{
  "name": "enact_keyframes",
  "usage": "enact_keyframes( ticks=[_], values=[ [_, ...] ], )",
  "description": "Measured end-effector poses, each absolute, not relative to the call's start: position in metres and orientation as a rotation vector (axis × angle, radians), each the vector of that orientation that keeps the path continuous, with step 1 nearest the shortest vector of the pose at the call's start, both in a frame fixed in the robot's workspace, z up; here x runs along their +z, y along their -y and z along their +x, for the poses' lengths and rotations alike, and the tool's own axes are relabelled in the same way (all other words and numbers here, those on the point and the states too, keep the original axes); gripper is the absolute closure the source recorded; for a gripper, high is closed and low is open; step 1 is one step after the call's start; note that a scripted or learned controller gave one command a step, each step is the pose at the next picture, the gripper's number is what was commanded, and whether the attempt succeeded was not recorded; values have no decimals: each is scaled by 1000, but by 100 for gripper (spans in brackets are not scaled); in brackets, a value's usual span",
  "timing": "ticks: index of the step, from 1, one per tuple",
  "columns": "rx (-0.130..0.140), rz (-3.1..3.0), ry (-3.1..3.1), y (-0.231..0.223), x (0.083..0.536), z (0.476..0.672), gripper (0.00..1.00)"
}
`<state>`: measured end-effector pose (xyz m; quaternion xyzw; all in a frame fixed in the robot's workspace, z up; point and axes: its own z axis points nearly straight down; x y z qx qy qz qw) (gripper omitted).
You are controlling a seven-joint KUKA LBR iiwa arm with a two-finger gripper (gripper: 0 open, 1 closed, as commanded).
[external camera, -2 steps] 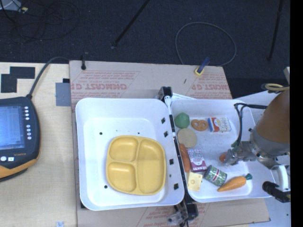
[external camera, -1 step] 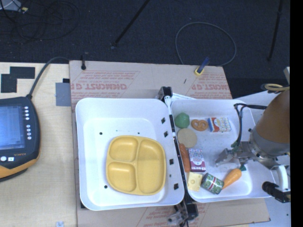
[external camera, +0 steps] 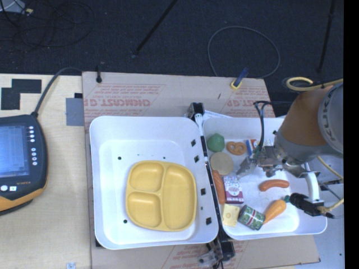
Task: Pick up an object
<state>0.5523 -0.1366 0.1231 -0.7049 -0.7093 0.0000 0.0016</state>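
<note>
— Objects to grab, where are they?
— All in the right bin (external camera: 291,224) (the left bin (external camera: 106,150) bears a yellow divided tray (external camera: 161,195)). The grey arm (external camera: 305,128) reaches in from the right, and its gripper (external camera: 245,167) hangs just beside a tan disc (external camera: 221,163).
— Pincer apart or together?
— Can't tell from here. Around it lie a pink carton (external camera: 233,188), a carrot (external camera: 275,209), a red sausage (external camera: 274,185), a green ball (external camera: 215,142) and a pretzel (external camera: 235,147).

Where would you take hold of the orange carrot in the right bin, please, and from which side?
Grip the carrot across its thick middle, coming straight down from above. It lies flat and slanted, its narrow tip toward the green can, so the fingers should close across its width. The can sits close at that tip; the wider end has more room.
</note>
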Motion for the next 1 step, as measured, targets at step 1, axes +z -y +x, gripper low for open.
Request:
enact_keyframes(
  ticks=[1],
  values=[
    [1, -2213, 2224, 105, 93, 622, 0]
  ],
)
